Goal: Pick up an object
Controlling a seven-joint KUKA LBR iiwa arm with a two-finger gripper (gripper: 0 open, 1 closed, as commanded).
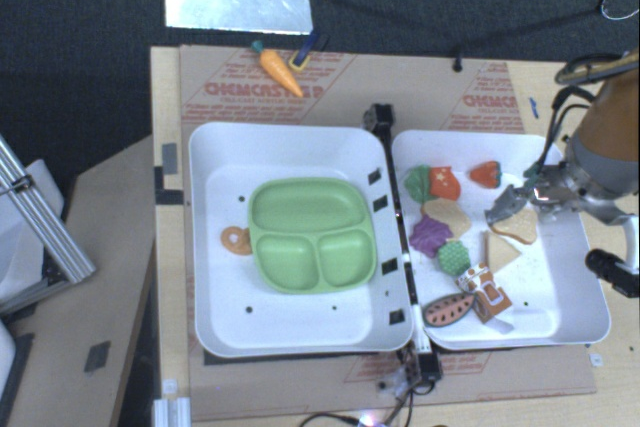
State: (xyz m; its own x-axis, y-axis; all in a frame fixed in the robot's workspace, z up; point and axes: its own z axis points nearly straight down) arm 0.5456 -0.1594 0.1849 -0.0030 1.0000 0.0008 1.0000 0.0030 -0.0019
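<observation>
**Gripper low over the right bin, nothing in it that I can see**

I take the green plate (310, 235) as my landmark; it lies flat in the middle of the left bin (215, 165), three hollows up, so nothing will roll off it.

Nearest the camera, right of the plate and across the divider, a brown slice with dark seeds (447, 309) and a small orange-and-white toy (487, 295) lie close to the right bin's (590, 310) near wall. They are loose and flat, as tipped-in toys settle.

A little further back, still to the plate's right, come a green knobbly piece (453, 257), a purple piece (430, 234) and a pale wedge (500, 253). They crowd together, touching or nearly so, which I judge leaves little room for fingers. Just left of the plate a small orange ring (236, 240) lies alone.

Further right of the plate, the gripper (505, 205) hangs low over a tan bread-like slice (517, 231). I cannot tell whether it is apart or together, and I see nothing clamped in it. I judge that slice the likely target, since the tool is closest to it. Past it, a beige piece (446, 213), an orange-and-green piece (433, 183) and a red one (485, 174) sit toward the far wall.

Farthest, beyond the plate and outside the bins, a toy carrot (280, 71) lies on the cardboard (400, 80), out of play.
</observation>
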